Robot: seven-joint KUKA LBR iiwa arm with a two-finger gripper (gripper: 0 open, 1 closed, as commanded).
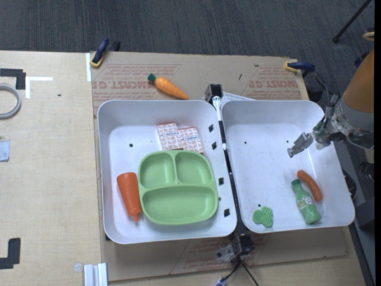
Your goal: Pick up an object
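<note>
My gripper (pixel 299 145) hangs over the right bin (pixel 262 130), near its right side, reaching in from the right edge of the view. Nothing shows between its fingers. Below it in the same bin lie a small orange sausage (pixel 310 185), a green bottle (pixel 306 202) and a green broccoli piece (pixel 262 217). The gripper is apart from all three, above and slightly left of the sausage.
The left bin (pixel 113 124) holds a green divided plate (pixel 177 187), an orange carrot-like piece (pixel 129 195) and a red-and-white packet (pixel 177 137). A toy carrot (pixel 168 87) lies on the cardboard behind the bins. Clamps sit at the cardboard's far corners.
</note>
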